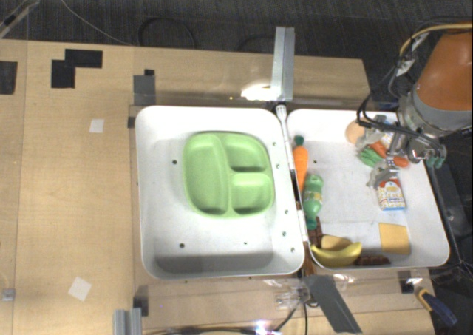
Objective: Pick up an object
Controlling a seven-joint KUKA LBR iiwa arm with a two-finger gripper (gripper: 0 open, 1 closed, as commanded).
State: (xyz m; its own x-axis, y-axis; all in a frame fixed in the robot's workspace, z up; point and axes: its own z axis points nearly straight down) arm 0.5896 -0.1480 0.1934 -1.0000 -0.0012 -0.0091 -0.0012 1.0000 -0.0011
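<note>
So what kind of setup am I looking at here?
Likely a lab bin-picking bench: two white bins on a wooden bench, a green divided plate, toy food like a banana, and the robot's gripper.

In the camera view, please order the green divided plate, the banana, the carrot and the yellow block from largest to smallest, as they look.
1. green divided plate
2. banana
3. carrot, close to the banana, so unsure
4. yellow block

KUKA arm [442,78], rounded orange band over a grey wrist collar, black and yellow cables looped along its upper side, dark bracket beneath the collar, small metal hand [386,171] of silver-grey parts, thin dark wiring beside it
</note>
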